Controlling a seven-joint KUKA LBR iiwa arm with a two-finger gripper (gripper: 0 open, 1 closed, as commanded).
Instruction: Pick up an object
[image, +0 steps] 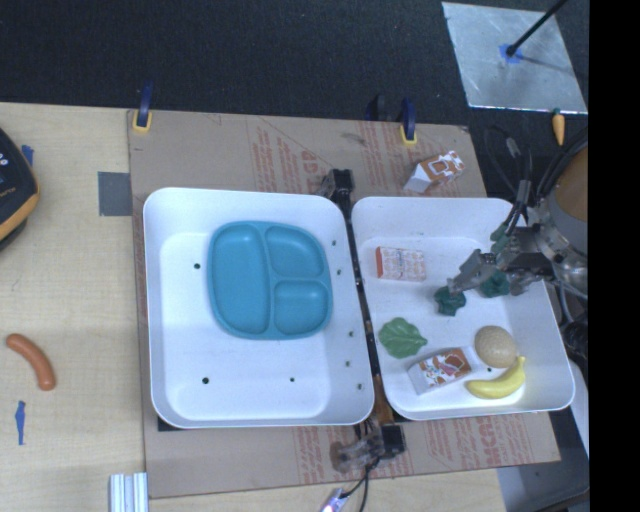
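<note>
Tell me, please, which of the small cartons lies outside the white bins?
The carton at the top, on the brown board just beyond the right bin. The other two lie inside that bin: one flat near its upper left, one beside the banana.

Two bins (160, 300) — one plate (268, 278), two cartons (440, 370), one banana (498, 383).

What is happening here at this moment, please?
A robot arm reaches in from the right, its gripper low over the right bin. That bin holds a small carton, a green leaf, another carton, a round beige item and a banana. Nothing looks lifted yet. The left bin holds a blue divided plate.
</note>
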